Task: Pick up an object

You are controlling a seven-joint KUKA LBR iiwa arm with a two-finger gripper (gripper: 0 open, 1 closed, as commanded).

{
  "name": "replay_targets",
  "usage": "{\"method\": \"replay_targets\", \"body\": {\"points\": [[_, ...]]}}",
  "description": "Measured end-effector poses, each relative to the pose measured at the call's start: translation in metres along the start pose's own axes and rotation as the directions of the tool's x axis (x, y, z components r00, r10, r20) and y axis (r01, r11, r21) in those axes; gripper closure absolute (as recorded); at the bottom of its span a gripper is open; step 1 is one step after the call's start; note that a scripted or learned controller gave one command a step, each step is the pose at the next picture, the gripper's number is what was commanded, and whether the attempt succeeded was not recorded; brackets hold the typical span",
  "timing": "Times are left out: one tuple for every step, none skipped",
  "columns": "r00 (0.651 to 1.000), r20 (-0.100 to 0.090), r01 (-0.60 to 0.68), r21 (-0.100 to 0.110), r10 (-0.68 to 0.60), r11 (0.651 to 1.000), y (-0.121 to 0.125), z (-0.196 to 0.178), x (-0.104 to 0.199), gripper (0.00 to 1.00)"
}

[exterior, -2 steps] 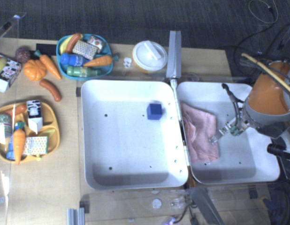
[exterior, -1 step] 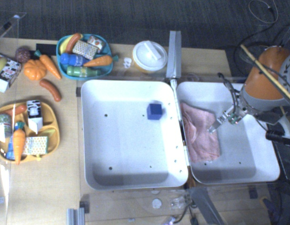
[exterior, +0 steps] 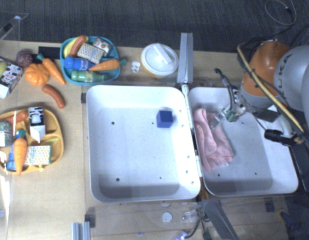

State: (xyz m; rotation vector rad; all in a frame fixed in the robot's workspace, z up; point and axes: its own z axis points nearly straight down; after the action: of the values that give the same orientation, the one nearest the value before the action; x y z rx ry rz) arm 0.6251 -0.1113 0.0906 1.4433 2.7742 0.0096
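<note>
A small blue cube (exterior: 165, 118) lies in the left bin (exterior: 119, 184), toward its upper right. A crumpled pink cloth (exterior: 212, 143) lies along the left side of the right bin (exterior: 264, 179). My gripper (exterior: 223, 117) hangs low in the right bin, at the upper right edge of the pink cloth. Whether it touches the cloth cannot be made out. The grey arm with its orange band (exterior: 267, 64) reaches in from the right and covers the right bin's far right corner.
Behind the left bin stand a blue bowl (exterior: 89, 60) of toy food and a round white lidded tub (exterior: 159, 59). A yellow plate (exterior: 27, 140) of toys sits at the far left, with a toy pumpkin (exterior: 36, 74) and sausage (exterior: 54, 95) loose nearby. Cables (exterior: 274, 134) trail over the right bin's right side.
</note>
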Motion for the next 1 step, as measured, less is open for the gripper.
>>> {"method": "replay_targets", "body": {"points": [[0.991,-0.011,-0.131,0.024,0.132,0.991,0.0419,0.0013,-0.014,0.0]]}}
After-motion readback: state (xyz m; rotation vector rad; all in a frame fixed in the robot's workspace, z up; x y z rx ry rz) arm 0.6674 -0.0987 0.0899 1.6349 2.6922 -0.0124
